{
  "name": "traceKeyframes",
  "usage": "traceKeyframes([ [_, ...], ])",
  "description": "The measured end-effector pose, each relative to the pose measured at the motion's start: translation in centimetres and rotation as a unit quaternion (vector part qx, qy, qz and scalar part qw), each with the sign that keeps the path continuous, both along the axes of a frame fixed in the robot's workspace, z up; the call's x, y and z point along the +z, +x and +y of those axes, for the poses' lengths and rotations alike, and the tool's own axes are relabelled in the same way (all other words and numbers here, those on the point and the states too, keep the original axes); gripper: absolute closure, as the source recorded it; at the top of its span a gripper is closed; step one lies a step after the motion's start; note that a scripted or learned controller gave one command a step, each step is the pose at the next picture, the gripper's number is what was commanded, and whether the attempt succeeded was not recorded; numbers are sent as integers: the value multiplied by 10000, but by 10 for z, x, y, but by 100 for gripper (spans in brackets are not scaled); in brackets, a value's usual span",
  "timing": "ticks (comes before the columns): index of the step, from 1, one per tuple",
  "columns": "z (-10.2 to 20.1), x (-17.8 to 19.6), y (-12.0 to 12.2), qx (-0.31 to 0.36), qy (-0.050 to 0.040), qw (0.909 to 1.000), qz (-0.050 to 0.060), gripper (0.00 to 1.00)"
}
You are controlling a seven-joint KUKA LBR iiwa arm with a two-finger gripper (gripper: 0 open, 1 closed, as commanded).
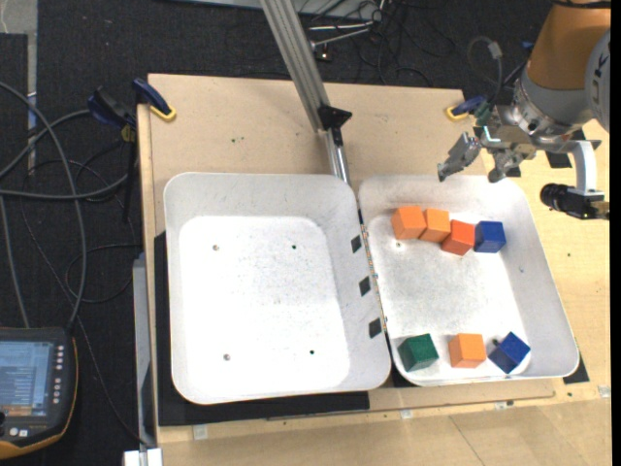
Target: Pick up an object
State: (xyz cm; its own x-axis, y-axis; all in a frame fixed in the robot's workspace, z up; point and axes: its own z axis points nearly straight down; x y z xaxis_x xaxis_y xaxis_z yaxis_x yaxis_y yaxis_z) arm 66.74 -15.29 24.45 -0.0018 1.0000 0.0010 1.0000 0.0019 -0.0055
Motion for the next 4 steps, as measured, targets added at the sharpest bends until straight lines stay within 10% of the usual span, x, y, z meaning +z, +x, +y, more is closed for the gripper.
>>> traceKeyframes([
  [4, 4, -126, 8, 5, -23, 9999, -116, 0],
])
